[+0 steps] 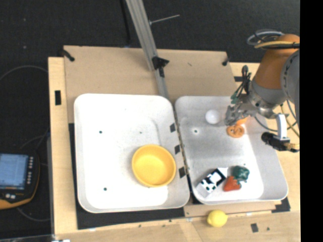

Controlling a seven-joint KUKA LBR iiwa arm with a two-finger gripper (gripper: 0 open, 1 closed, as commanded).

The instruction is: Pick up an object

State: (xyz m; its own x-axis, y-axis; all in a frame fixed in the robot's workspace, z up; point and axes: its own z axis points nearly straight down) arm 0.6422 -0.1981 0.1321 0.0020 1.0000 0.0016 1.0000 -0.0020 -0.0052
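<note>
Two white bins sit side by side on the counter (101,74), and the hand (233,116) hangs over the right bin (262,185), at about two o'clock within it. An orange object (235,130) lies just below and touching the hand's tip; whether the hand is clenched on it or released, I cannot tell, since the wrist hides that part.

My judgement is that the risk lies in the crowding. A white ball (212,117) rests just beside the hand at nine o'clock from it, so a closing or descending move could nudge it away or catch both things badly. The orange object is small and rounded, and may squirt out sideways if the grip lands off-centre.

Counted: in the right bin, one white ball, one orange object, one black-and-white block (212,180), one red object (231,184) and one dark green object (241,173), the last three clustered near six o'clock. The left bin (101,115) holds one yellow bowl (153,165). One yellow lemon-like thing (216,218) lies outside on the counter, at six o'clock from the right bin.
</note>
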